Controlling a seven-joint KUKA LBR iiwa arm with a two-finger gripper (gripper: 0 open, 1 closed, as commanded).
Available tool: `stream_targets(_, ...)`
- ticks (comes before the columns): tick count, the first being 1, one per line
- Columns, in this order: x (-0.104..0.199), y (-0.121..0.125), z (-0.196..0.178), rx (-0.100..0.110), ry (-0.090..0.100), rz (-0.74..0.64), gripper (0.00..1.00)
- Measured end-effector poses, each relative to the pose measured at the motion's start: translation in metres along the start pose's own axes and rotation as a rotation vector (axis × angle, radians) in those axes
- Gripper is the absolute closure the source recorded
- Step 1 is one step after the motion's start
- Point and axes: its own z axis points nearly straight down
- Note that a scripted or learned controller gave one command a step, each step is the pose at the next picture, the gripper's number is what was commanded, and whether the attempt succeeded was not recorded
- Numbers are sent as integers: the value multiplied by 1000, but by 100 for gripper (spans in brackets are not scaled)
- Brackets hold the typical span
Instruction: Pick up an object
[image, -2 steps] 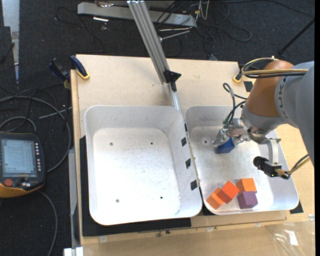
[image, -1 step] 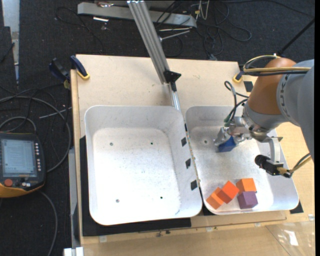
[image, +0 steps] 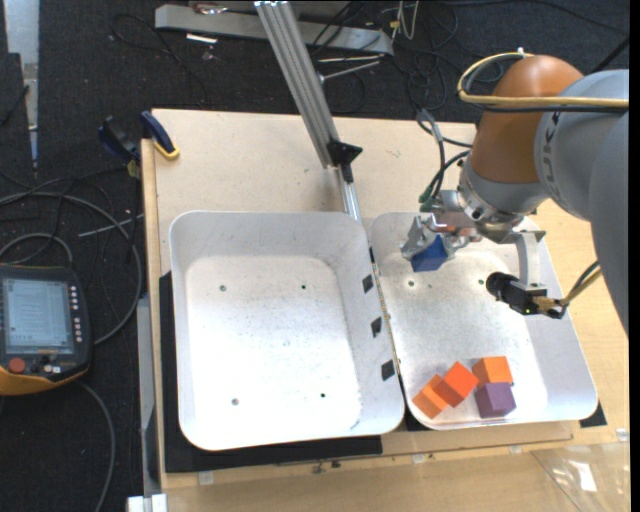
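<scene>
My gripper hangs over the far left part of the right bin, under the grey wrist with its orange band. It is shut on a small blue block, which shows between the silver fingers and appears lifted off the bin floor. At the near end of the same bin lie two orange blocks and a purple block, packed close together.
The left bin sits beside the right one, with black clips along the shared rim. A slanted metal pole ends just behind the bins. A black fitting on a cable hangs over the right bin. A teach pendant lies off the bench at left.
</scene>
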Motion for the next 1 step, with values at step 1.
stream_targets(1,92,-42,6,13,2,0,100)
